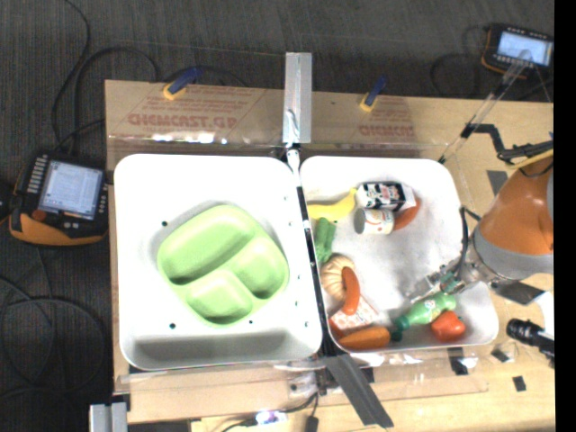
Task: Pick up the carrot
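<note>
While the arm (517, 232) reaches in low from the right, its claw (443, 283), grip unreadable, hovers over the carrot (436, 316).

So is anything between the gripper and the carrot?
Yes: a green item lies between the gripper and the carrot, its left end by the carrot's tip. Nothing covers the carrot from above.

Robotics lab, white bins (135, 268) on a bench, teach pendants (58, 196), trailing cables (85, 34)
</note>
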Controlling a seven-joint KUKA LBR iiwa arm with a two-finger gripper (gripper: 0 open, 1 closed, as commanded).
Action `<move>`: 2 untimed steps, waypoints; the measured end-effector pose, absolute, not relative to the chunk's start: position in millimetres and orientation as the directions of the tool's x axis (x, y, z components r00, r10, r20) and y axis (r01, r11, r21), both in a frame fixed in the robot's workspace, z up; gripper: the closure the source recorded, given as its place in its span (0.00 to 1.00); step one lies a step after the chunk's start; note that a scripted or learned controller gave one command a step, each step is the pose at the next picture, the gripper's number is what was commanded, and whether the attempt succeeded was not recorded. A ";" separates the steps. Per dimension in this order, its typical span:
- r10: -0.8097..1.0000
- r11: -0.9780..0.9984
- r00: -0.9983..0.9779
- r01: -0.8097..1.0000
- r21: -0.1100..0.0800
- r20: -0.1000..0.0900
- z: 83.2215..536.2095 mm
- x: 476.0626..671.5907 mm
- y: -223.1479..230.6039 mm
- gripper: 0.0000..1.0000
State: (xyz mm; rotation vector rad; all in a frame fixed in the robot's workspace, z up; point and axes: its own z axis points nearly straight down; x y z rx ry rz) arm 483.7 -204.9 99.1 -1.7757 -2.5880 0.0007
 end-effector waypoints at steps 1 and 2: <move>0.918 0.397 -0.396 0.918 -0.003 0.002 147.7 483.7 -178.2 1.00; 0.999 -0.052 0.052 0.999 0.002 0.004 89.1 490.0 -203.7 1.00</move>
